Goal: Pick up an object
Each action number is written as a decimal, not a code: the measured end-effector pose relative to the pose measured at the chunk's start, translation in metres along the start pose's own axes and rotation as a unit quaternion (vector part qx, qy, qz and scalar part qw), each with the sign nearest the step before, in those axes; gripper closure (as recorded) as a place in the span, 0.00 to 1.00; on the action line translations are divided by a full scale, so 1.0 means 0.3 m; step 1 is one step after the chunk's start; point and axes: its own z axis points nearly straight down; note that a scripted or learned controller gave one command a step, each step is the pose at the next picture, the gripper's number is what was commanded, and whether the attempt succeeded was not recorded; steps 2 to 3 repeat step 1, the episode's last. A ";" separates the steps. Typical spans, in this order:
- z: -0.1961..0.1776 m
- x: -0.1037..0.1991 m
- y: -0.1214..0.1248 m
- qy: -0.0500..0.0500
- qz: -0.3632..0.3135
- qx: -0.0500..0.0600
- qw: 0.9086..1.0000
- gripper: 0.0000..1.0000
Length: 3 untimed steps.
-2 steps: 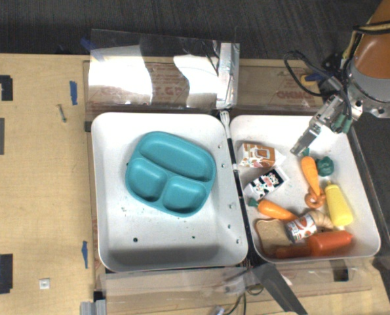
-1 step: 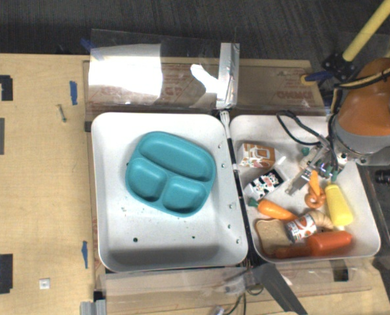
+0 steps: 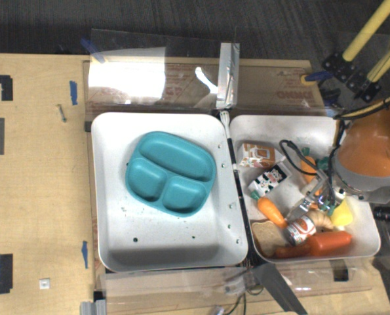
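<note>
The grey arm with its orange band [image 3: 371, 151] reaches in at the right of the frame and is lowered over the right-hand shallow white bin [image 3: 273, 125], presumably to make a grasp among the clutter. The gripper [image 3: 316, 199] sits low amid the items; whether its fingers are wide or narrow cannot be told. Candidate objects crowd just beside it: a small red-and-white can [image 3: 301, 229] just below, an orange carrot-shaped toy [image 3: 271, 210] to the left, a long red-orange sausage-shaped toy [image 3: 322, 243] along the bin's lower edge. Nothing is visibly held. The left-hand white bin [image 3: 109, 195] holds a teal divided plastic tray [image 3: 170, 172].
</note>
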 end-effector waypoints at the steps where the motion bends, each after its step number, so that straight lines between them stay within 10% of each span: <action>1: -0.190 -0.047 -0.212 0.001 -0.077 0.002 0.997 0.00; 3: -0.190 -0.047 -0.212 0.001 -0.077 0.002 0.997 0.00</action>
